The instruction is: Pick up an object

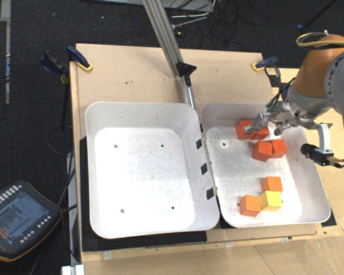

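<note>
My gripper (269, 126) hangs over the back of the right bin (309, 179), its two fingers spread open. The left finger (256, 124) rests over the top of a red-orange block (245, 130); I see nothing held between the fingers. Just in front lie two more red-orange blocks (264, 151) (279, 148), touching each other. Toward the bin's front sit an orange block (272, 184), a yellow block (273, 200) and another orange block (250, 205), bunched together.
The left bin (140, 165) lies beside the right one, their rims meeting at the middle. A slanted metal pole (163, 33) comes down to the back of the bins. A teach pendant (20, 216) lies off the bench at the left.
</note>
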`<state>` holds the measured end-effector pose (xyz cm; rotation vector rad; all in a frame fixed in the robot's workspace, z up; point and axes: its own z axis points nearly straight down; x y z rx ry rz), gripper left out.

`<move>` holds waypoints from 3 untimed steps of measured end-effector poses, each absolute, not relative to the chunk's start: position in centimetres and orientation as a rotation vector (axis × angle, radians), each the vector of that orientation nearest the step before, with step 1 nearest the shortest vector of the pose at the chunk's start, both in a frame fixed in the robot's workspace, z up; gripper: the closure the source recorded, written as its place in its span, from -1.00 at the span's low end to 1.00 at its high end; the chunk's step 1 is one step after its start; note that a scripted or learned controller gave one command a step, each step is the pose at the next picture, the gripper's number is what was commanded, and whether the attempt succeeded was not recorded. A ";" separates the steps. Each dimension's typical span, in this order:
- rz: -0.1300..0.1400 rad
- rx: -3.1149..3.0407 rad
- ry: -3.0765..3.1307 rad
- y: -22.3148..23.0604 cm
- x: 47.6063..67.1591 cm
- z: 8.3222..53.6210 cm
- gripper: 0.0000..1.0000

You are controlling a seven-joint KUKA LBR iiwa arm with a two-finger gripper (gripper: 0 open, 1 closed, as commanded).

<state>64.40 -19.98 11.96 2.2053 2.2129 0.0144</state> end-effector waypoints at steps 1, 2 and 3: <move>0.018 2.202 2.211 -20.0 64.5 13.0 1.00; 0.007 2.211 2.218 -20.3 65.1 19.4 1.00; 0.003 2.215 2.221 -20.3 65.2 21.3 1.00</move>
